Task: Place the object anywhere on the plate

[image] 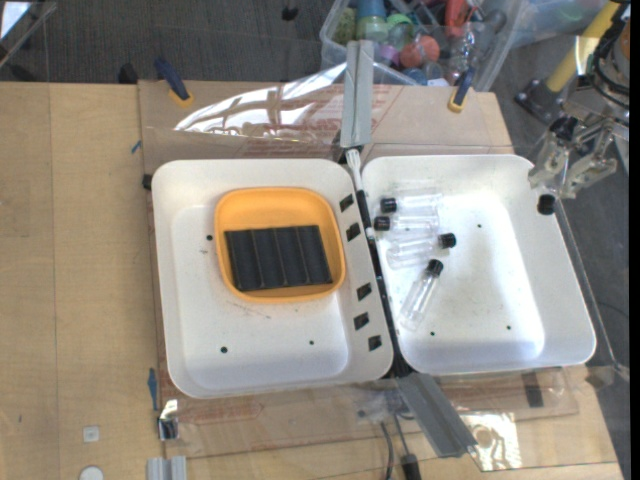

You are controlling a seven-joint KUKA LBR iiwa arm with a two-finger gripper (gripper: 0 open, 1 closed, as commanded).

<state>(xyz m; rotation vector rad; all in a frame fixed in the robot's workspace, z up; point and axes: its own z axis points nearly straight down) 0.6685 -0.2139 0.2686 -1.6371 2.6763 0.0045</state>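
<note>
In the left white bin (190, 348), left of centre frame, sits an orange plate (280, 208) bearing a dark ribbed block (278, 258). In the right bin (520, 308), clear vials with black caps (420, 243) lie clustered at its upper left, beside the divider. At the frame's upper right edge the gripper (570, 168) hovers over the bin's corner; its grip cannot be told, and nothing visible sits in it.

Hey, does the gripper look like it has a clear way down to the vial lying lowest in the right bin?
Probably yes. The gripper hangs at the right bin's upper right edge, and the lowest vial lies on open floor slightly apart from the other vials, with nothing above it.
</note>
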